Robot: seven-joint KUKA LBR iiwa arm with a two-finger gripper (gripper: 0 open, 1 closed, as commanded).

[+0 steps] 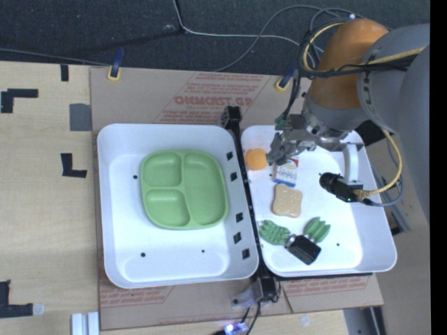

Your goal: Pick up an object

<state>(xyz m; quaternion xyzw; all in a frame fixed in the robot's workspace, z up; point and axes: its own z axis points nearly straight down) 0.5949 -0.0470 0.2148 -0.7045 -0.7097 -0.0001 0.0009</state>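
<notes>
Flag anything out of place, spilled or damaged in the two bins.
Nothing stands out. The green divided plate lies flat in the left bin. In the right bin, the orange ball, tan biscuit, green pods and black block lie loosely scattered, none spilled over the rim or visibly broken.

Green divided plate (184, 189) — white bins (119, 257); orange ball (256, 159), tan cracker (287, 202), green pods (316, 228).
</notes>
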